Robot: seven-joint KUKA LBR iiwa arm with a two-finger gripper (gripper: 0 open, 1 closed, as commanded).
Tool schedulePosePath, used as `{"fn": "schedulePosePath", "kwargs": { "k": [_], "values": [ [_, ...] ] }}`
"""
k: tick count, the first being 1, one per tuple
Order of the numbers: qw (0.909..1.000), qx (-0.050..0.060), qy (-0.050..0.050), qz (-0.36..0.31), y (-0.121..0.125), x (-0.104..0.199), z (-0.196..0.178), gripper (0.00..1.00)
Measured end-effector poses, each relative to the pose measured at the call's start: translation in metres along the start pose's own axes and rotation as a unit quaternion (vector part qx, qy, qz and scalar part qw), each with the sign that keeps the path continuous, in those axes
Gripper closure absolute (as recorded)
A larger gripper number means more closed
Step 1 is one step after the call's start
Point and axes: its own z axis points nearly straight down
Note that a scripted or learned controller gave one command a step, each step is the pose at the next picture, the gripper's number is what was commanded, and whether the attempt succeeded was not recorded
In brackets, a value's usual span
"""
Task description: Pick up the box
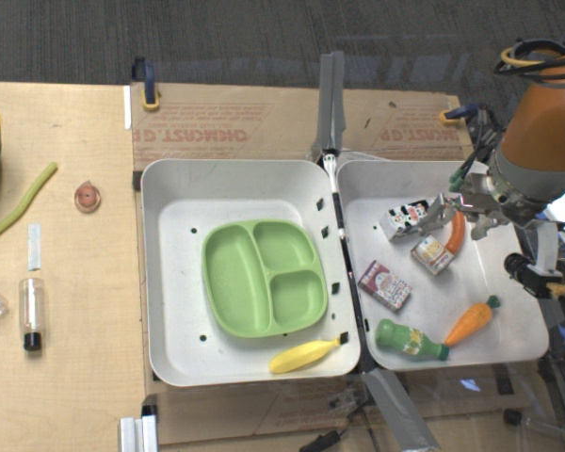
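Observation:
The box point(384, 285) is small, purple and pink, and lies flat in the right bin point(523, 342) near its left wall. My gripper point(460, 218) hangs over the upper middle of that bin, up and to the right of the box and apart from it. It is open, with its fingers spread on either side of a red-orange pepper point(455, 235). Nothing is lifted.
Around the gripper lie a black-and-white carton point(408, 217) and a small can point(432, 254). A carrot point(471, 321) and a green bottle point(410, 340) lie nearer the front. The left bin point(169, 252) holds a green divided plate point(264, 277) and a banana point(304, 355).

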Motion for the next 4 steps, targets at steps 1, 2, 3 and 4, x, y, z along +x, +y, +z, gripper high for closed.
{"fn": "schedulePosePath", "kwargs": {
  "k": [1,2,3,4],
  "values": [
    [0.9993,-0.001,0.0,0.036,0.024,0.028,0.09,0.0],
    [0.9965,-0.001,0.0,-0.084,-0.035,0.035,0.071,0.0],
    [0.9959,-0.009,0.0,-0.09,-0.078,0.034,0.085,0.0],
    [0.998,-0.005,0.002,-0.063,-0.077,0.034,0.085,0.0]
  ]
}}
